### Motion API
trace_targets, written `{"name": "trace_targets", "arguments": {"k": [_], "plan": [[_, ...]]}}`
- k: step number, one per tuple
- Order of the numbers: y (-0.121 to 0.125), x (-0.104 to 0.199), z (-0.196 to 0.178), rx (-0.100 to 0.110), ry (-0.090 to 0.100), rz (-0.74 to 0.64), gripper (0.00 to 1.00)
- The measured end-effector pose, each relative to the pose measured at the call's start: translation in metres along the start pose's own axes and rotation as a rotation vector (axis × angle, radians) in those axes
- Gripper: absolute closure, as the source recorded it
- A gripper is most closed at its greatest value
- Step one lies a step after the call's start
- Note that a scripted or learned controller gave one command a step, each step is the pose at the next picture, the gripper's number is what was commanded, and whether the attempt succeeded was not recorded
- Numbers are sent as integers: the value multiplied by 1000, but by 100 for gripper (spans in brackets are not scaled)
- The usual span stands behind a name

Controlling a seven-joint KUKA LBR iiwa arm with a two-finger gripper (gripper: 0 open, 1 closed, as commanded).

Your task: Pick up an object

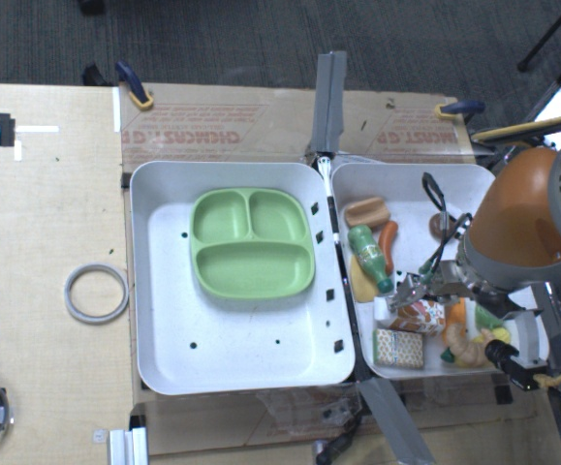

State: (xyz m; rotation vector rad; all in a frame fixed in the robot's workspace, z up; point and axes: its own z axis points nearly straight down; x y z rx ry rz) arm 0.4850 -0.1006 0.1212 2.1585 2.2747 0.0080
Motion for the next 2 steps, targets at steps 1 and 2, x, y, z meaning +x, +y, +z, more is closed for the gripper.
{"name": "trace_targets", "arguments": {"k": [1,2], "plan": [[1,-10,13,-18,2,-70,0],[6,-11,1,-33,-2,-69,100]]}}
